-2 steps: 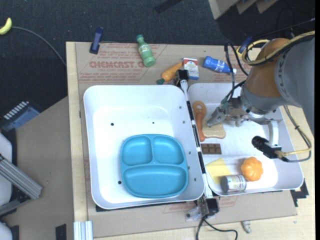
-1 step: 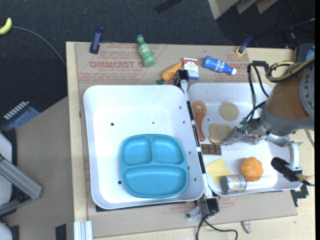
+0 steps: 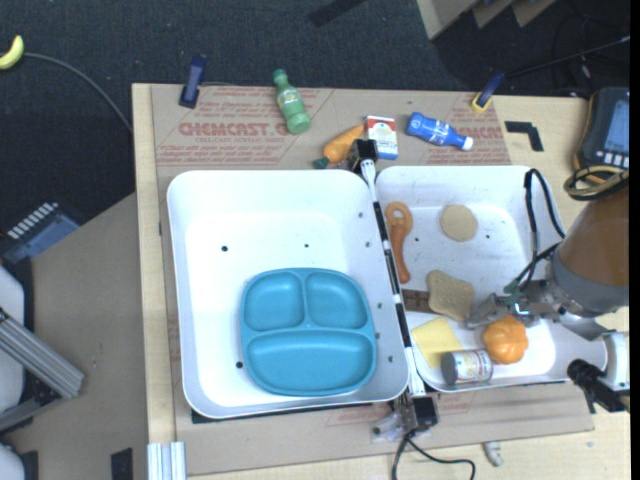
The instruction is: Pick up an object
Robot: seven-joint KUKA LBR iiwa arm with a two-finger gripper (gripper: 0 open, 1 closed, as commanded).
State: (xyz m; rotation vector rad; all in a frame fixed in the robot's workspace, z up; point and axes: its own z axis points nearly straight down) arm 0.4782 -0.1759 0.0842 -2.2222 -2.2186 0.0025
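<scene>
The right bin (image 3: 500, 183) holds an orange fruit (image 3: 506, 340), a tan toast slice (image 3: 451, 294), a yellow cheese wedge (image 3: 435, 338), a small can (image 3: 467, 367) lying on its side, a round tan cookie (image 3: 459, 222) and an orange spatula (image 3: 399, 236). My gripper (image 3: 497, 309) reaches in from the right and sits low in this bin, just above the orange fruit and beside the toast's right edge. Nothing is visibly held in it. The arm's orange band (image 3: 600, 243) rises at the right edge.
In the left bin (image 3: 200, 228) lies a blue divided plate (image 3: 306, 329). Behind the bins on the bench are a green bottle (image 3: 292, 103), a blue bottle (image 3: 438, 131), a small carton (image 3: 381, 136), a carrot (image 3: 343, 145) and a blue marker (image 3: 192, 80). A black cable (image 3: 537, 208) loops over the right bin.
</scene>
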